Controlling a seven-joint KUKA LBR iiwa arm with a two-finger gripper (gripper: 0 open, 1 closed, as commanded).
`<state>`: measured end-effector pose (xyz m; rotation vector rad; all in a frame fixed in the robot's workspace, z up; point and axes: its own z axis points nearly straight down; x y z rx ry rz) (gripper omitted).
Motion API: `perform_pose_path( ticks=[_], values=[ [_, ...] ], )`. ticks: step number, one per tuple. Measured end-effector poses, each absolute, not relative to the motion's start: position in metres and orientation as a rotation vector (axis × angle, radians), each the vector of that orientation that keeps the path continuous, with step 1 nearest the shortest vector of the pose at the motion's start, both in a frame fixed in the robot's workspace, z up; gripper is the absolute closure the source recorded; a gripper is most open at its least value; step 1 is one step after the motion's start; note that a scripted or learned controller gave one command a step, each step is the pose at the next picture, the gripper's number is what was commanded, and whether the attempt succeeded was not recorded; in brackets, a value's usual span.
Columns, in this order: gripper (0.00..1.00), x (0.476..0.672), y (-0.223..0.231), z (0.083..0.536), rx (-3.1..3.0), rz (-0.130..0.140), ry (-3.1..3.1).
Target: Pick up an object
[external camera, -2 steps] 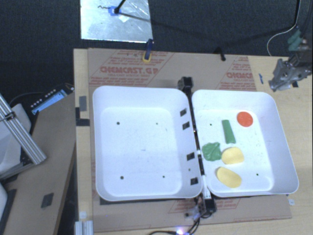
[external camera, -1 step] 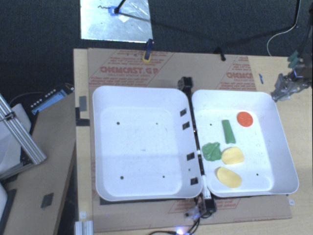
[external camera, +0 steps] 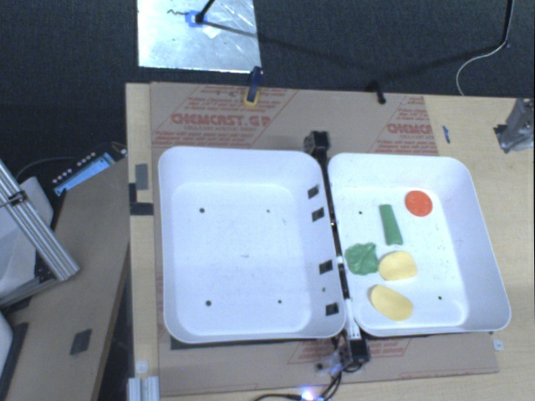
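Note:
The right bin [external camera: 476, 215] holds several small objects. A red disc [external camera: 419, 203] lies toward its far side, with a green stick [external camera: 389, 224] just left of it. Nearer the front are a green leafy piece [external camera: 362, 258], a yellow lump [external camera: 398, 266] touching it, and a second yellow piece [external camera: 391, 302]. A grey metal part that looks like my gripper [external camera: 518, 128] shows at the right edge, beyond the far right corner of the right bin and well away from all the objects.
The left bin [external camera: 180, 224] stands beside the right one, joined to it by a black clipped divider [external camera: 330, 232]. Both rest on a cardboard sheet [external camera: 226, 115]. A shiny metal plate [external camera: 196, 23] lies behind the bench, and a metal rail [external camera: 33, 232] stands at the left.

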<state>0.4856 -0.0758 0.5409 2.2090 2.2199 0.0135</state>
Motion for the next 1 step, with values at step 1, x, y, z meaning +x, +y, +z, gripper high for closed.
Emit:
perform_pose_path(
  ticks=[1],
  values=[
    [1.0, 0.5542, -0.1207, 0.4651, 2.224, -0.005, 2.219]
  ],
)
